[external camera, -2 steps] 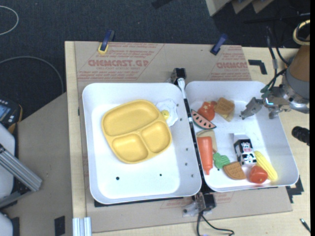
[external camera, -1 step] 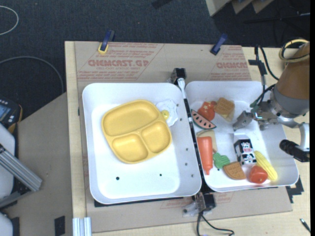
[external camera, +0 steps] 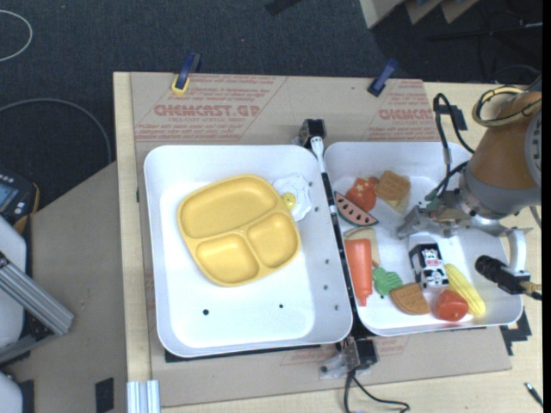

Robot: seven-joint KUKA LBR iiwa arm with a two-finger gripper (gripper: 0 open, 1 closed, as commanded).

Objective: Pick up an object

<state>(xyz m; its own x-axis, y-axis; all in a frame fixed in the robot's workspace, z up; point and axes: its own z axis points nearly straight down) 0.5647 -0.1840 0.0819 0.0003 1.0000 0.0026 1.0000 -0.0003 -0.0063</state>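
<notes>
A: Nearest the lens, at the bottom right of the frame, what lies along the right bin (external camera: 516, 317)'s lower edge?

B: A toy tomato (external camera: 450, 305), a corn cob (external camera: 465, 288) and a tan slice of bread (external camera: 411, 298), close together, with a carrot (external camera: 360, 267) at the bin's left wall. Higher up sit a watermelon slice (external camera: 351, 209), a red pepper (external camera: 362, 194) and a piece of toast (external camera: 393, 188).

A: And the end effector (external camera: 430, 218)?

B: It hangs over the middle of that bin, above a small black-and-white toy (external camera: 430, 264). Whether it is released or clenched I cannot tell; nothing visibly sits in it.

A: How would these handle?

B: Probably light, hard plastic, smooth and apt to slip. The carrot, lying fairly apart, looks easiest: take it across its narrow width, mid-length. The yellow divided plate (external camera: 237, 228) in the left bin (external camera: 164, 231) seems too broad.
</notes>
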